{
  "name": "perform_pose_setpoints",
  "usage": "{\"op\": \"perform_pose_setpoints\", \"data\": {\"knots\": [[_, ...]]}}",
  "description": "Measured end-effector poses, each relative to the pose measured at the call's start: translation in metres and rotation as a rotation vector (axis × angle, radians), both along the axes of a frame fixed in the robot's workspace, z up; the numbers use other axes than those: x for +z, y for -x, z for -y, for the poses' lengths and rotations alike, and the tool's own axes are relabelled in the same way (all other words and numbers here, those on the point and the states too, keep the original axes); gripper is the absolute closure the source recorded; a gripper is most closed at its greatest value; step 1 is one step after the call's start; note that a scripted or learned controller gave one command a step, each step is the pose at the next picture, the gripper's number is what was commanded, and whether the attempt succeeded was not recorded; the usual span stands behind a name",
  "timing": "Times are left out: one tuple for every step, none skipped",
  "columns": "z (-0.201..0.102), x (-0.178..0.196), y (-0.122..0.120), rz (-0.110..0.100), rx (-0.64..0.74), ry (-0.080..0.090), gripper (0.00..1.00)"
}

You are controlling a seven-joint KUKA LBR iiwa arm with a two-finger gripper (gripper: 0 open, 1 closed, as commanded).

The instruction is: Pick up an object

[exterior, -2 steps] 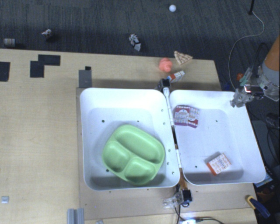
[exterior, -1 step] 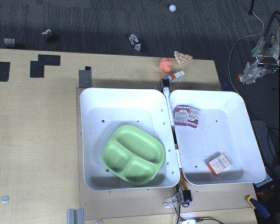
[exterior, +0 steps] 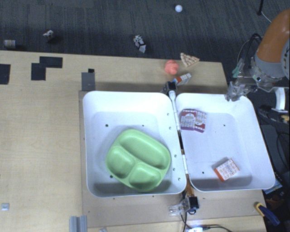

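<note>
We cannot tell whether the jaws are parted or closed: the gripper [exterior: 232,93] shows as a small grey cluster at the upper right of the frame, just over the far right corner of the right bin [exterior: 253,136], and its tips are too small and blurred to read. We see nothing held there. Above it sits the arm [exterior: 274,45], one arm, with its orange band at the upper right edge of the frame.

We count two white bins side by side on the worktop [exterior: 41,149]. The left bin [exterior: 97,118] holds one thing, a green divided tray [exterior: 138,159] with three compartments, lying low and centre in the bin and slightly tilted. The right bin holds two small packets: a red-and-white packet [exterior: 193,120] in its upper left part, near the shared rim, and an orange-and-white packet [exterior: 226,169] in its lower right part. The two are well apart from each other and from the gripper.

Behind the bins, along the far edge of the worktop, we count three small items close together: a pink ball [exterior: 171,67], a triangular pizza-slice toy [exterior: 189,59] and a small tube [exterior: 183,79] lying near the top of the seam between the bins.

On the dark floor [exterior: 113,22] beyond, we make out four scattered bits, one of them a small white ball [exterior: 178,8].
</note>
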State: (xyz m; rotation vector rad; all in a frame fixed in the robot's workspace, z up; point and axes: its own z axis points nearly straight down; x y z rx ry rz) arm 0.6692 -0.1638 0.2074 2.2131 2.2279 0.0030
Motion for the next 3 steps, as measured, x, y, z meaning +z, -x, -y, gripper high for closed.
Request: {"op": "perform_pose_setpoints", "data": {"knots": [[0.001, 0.001, 0.0, 0.002, -0.001, 0.001, 0.0], [-0.068, -0.104, -0.001, 0.004, 0.0, -0.001, 0.0], [-0.068, -0.091, -0.003, 0.011, 0.004, 0.0, 1.0]]}}
